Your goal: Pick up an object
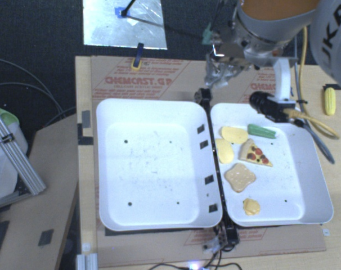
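The right white bin [305, 179] holds several toy food pieces. A green piece [262, 131] lies near its back. Two pale yellow pieces [234, 134] [224, 151] lie by the bin's left wall. A pizza slice [255, 153] with red dots sits in the middle, a slice of toast [239, 177] in front of it, and a small yellow piece [251, 206] near the front. My gripper [217, 77] hangs above the cardboard behind the seam between the two bins, apart from all the pieces, with nothing seen in it.
The left white bin [151, 162] stands beside the right one. A shiny metal sheet [124, 14] lies at the back, with a blue and yellow tool [138, 58] near it. A yellow object [329, 100] sits far right. An aluminium frame [13, 151] stands at the left.
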You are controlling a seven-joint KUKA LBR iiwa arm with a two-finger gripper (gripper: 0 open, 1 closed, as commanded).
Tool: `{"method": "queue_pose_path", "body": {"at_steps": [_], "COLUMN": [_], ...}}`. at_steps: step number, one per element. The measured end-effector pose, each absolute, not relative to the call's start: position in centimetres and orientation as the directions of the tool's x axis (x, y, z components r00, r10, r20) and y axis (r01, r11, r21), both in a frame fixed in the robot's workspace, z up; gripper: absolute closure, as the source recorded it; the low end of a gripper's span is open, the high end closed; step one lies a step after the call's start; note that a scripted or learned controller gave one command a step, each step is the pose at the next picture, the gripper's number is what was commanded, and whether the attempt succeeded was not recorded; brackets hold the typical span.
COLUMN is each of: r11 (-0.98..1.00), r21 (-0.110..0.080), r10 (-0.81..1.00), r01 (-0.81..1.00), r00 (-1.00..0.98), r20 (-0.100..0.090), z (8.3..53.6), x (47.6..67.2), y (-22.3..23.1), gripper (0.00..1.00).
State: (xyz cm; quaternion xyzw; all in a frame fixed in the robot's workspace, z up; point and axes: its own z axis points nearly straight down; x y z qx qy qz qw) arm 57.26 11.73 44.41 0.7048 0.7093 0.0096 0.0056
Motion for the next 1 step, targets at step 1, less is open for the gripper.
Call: {"method": "queue_pose_path", "body": {"at_steps": [1], "r11": [0.007], "r21": [-0.007], "r10": [1.0], "r01": [1.0], "r00": [-0.007], "r20": [0.0], "z": [33.81], "x": [59.77], "y": [16.57], "gripper": [1.0]}}
